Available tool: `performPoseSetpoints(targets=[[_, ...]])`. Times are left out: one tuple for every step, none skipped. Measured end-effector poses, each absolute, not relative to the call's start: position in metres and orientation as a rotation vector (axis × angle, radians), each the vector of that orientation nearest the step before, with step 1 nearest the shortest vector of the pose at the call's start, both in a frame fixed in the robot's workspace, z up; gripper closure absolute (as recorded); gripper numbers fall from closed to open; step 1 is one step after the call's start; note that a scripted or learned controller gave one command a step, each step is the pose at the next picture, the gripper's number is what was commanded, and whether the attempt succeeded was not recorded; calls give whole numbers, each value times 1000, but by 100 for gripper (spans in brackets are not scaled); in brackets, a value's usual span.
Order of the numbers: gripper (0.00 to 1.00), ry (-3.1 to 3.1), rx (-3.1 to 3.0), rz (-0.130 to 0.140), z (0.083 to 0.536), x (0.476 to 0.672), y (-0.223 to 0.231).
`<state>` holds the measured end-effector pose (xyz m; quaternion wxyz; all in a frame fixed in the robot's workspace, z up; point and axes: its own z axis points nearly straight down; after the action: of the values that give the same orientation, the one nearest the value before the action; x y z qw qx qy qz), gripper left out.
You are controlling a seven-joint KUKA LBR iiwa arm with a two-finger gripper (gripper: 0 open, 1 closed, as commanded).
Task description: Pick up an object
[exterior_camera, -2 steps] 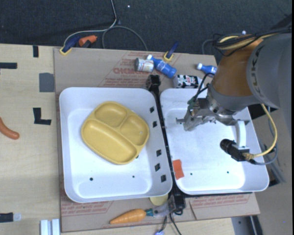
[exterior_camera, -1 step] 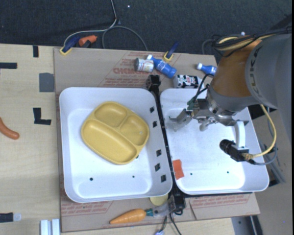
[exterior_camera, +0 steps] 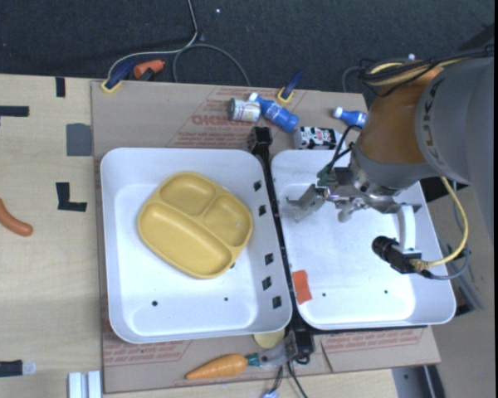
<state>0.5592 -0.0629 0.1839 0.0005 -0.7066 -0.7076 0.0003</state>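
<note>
A yellow divided plate [exterior_camera: 195, 222] lies in the left white bin [exterior_camera: 120, 305]. A small orange-red block [exterior_camera: 301, 287] rests near the front left of the right bin [exterior_camera: 432, 309]. My gripper [exterior_camera: 326, 208] hangs over the back half of the right bin, under the orange band of the arm [exterior_camera: 398, 131]. Its two fingers stand apart, and only white bin floor shows between them. The block lies well in front of the gripper, toward the near edge.
A black divider [exterior_camera: 270, 222] runs between the two bins. A black cable plug [exterior_camera: 394, 254] hangs off the wrist over the right bin. Blue clamps [exterior_camera: 278, 113] sit behind the bins, a carrot [exterior_camera: 218, 366] in front, and a sausage [exterior_camera: 11, 216] on the bench at far left.
</note>
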Motion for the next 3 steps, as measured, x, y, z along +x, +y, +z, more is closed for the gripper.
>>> performPoseSetpoints(targets=[[0, -2224, -2228, -3, 83, 584, -105], [0, -2228, -2220, -5, 106, 640, -97], [0, -2224, -2218, 1, 84, 669, -98]])
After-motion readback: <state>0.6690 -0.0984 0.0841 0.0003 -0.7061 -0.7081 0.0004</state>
